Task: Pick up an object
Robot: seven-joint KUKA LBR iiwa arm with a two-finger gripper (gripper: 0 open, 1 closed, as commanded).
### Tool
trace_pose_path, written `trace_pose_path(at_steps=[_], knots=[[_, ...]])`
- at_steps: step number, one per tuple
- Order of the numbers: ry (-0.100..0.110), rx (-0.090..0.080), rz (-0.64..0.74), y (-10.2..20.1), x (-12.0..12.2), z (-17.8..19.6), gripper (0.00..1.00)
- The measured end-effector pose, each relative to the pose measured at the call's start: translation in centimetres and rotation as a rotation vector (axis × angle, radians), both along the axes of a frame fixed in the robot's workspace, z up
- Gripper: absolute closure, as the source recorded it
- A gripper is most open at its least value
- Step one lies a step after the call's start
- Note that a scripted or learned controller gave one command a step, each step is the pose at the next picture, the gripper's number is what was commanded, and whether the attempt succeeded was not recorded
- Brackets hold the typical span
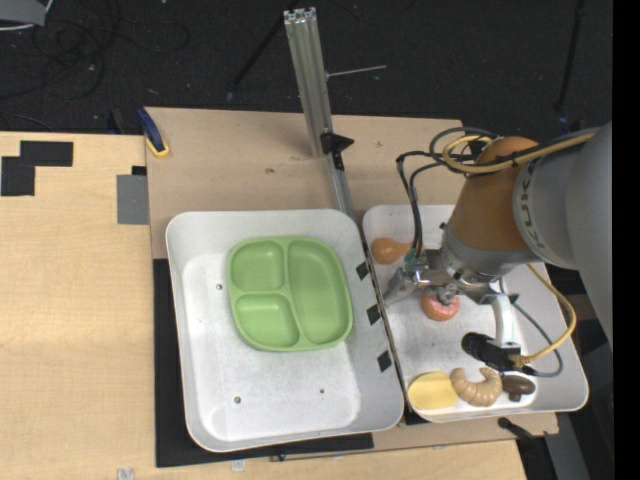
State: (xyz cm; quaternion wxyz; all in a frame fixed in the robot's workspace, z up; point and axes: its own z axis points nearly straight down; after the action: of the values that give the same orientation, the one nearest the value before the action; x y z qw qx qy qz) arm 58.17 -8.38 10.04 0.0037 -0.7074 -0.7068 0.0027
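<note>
Yellow slab and curled tan piece are shown touching at the front of the right bin. Behind them, a small pink rounded object is taken as the likely target: being rounded, it may be squeezed sideways and lost if the closure is off-centre. It is partly covered by the gripper, poised directly above it; how wide the gripper stands cannot be told. An orange ball is seen just beyond, near the bins' divide. A green divided plate is held in the left bin.
</note>
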Motion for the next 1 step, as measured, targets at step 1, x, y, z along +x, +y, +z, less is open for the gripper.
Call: trace_pose_path(at_steps=[1], knots=[[-0.003,-0.001,-0.005,-0.15,0.06,1.35,1.00]])
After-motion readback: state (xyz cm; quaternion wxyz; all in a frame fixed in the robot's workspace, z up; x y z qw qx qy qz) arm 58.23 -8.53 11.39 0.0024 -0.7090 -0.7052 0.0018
